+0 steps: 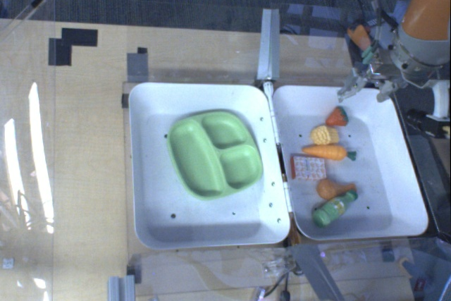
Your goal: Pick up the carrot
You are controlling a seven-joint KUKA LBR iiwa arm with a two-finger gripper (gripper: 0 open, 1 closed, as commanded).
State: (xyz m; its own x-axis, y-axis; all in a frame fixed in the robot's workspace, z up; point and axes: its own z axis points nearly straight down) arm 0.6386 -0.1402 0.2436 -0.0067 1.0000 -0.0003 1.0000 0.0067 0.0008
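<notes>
The orange carrot (327,151) lies on its side in the right bin (394,173), its green tip pointing right. My gripper (366,90) hangs over the bin's far edge, up and to the right of the carrot and apart from it. Its two fingers (348,89) stand spread, with nothing between them. A strawberry (337,116) sits just below the gripper.
Around the carrot lie a yellow corn piece (324,134), a pink patterned packet (309,168), a brown pear-like item (332,188) and a green bottle (333,209). The left bin (151,222) holds a green divided plate (215,154). A metal divider (268,46) stands between the bins.
</notes>
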